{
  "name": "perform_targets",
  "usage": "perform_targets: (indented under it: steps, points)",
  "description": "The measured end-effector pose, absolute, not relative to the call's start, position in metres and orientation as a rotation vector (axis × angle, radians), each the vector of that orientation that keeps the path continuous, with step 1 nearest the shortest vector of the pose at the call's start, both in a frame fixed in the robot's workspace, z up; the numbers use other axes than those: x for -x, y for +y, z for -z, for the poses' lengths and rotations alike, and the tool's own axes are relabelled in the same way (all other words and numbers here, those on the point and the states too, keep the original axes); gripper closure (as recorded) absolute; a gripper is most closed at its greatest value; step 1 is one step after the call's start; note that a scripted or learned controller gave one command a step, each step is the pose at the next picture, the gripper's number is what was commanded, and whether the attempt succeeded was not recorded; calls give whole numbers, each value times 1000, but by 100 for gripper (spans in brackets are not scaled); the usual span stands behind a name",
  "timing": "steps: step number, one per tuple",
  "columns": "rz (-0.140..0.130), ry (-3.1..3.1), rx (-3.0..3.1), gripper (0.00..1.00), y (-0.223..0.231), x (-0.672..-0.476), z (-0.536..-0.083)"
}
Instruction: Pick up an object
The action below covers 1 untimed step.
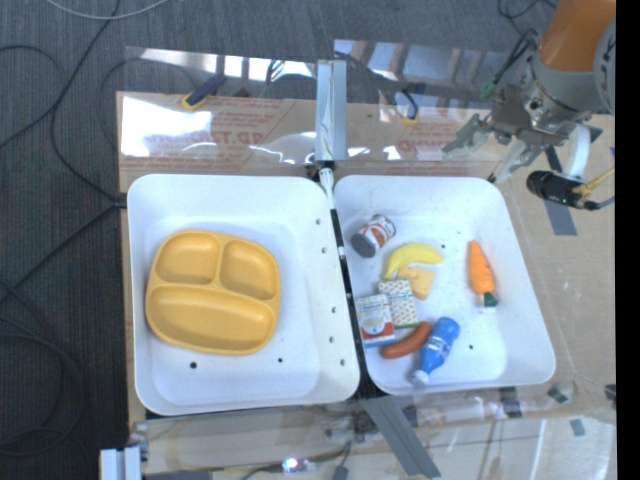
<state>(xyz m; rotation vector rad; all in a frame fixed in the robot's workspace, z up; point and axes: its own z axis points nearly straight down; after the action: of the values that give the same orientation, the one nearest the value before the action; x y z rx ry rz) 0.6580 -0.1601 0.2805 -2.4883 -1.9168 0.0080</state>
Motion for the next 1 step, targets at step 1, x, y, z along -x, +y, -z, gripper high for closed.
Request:
perform_targets:
  steps: [1]
  points:
    - [-9,-1972,2440,0,-212,-615,-118]
